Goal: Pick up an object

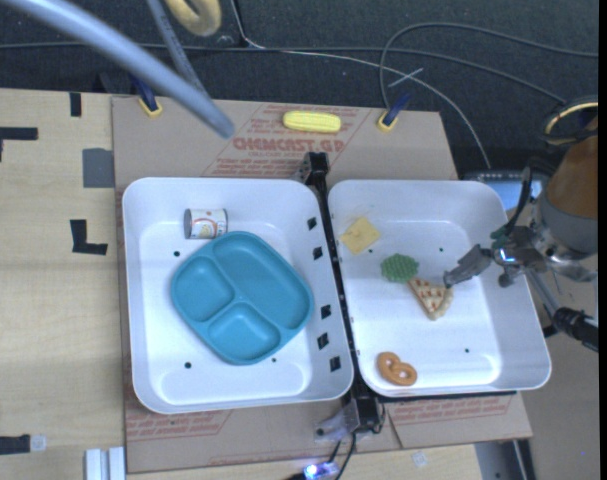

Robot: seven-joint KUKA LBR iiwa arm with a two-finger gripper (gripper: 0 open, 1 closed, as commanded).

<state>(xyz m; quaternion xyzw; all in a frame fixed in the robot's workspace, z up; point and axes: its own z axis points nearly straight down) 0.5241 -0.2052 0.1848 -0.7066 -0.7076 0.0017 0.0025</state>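
I've got the gripper (455, 271) low in the right bin (483, 208), tips just above-right of the waffle wedge (431, 297), nearly touching; can't tell how its pincer stands. Rel. to that wedge: green piece (399, 266) just up-left, yellow slice (360, 235) further up-left, pretzel (395, 369) below. Left bin (143, 298) has blue tray (241, 296) and small can (205, 223).

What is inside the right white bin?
In the right bin: a yellow slice, a green piece, a waffle wedge and a pretzel. Nothing covers them.
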